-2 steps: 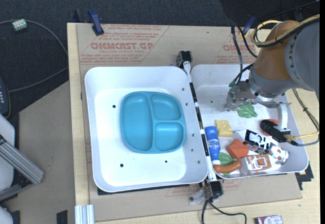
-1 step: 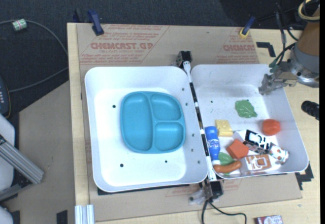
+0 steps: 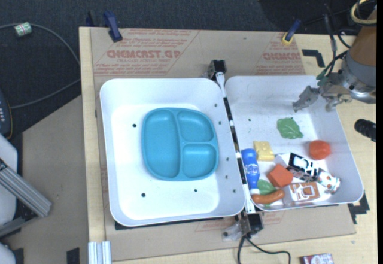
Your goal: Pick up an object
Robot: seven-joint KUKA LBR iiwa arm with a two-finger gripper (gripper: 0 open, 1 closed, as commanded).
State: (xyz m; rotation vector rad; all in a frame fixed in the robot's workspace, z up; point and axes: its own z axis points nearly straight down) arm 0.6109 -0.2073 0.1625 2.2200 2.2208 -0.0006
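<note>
Reading "CHEMCAST GP" on board (image 3: 143,53); jaws (image 3: 311,98) over right bin (image 3: 263,92), state unclear.

We can read red lettering printed on the brown board (image 3: 179,47) under the two bins. At about eleven o'clock from the left bin (image 3: 119,155) it says "CHEMCAST G.P", with a line of smaller red print above and below that is too fine for us to make out. At about twelve o'clock from the right bin (image 3: 263,95) the same "CHEMCAST" mark repeats, fainter. The small packets (image 3: 302,192) at the right bin's six o'clock carry print we cannot read.
</note>
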